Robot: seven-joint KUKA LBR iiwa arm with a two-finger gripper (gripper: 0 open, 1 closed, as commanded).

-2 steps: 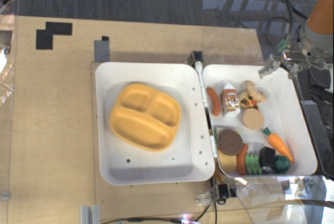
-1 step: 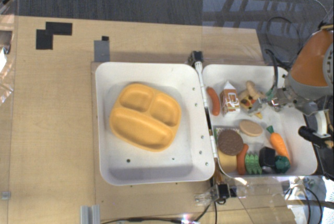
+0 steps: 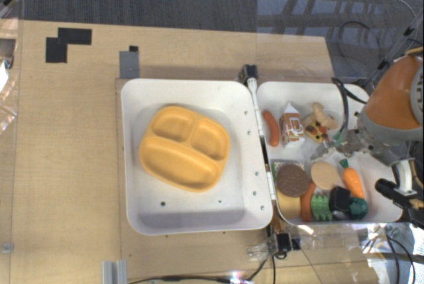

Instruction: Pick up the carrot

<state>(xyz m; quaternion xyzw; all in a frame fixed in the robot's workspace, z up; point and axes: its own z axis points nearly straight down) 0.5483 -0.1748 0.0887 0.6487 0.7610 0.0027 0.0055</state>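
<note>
Camera view: your carrot (image 3: 353, 182) lies toward the right bin's (image 3: 301, 87) near right corner, just beside a tan disc (image 3: 324, 175). The gripper (image 3: 339, 145) hovers just beyond it; you cannot tell its state.

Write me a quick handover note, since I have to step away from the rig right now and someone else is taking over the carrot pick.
Gripper: low in the right bin, near its right side; holding nothing that can be seen.
Carrot: lies in the right bin just below the gripper, beside the tan round disc, green top toward the gripper.
Nearby: brown disc, sausage, small carton, green and black toys at the bin's front edge.
Left bin: holds the yellow divided tray.
Done: arm is over the right bin.
Left: grasp and lift the carrot.
</note>
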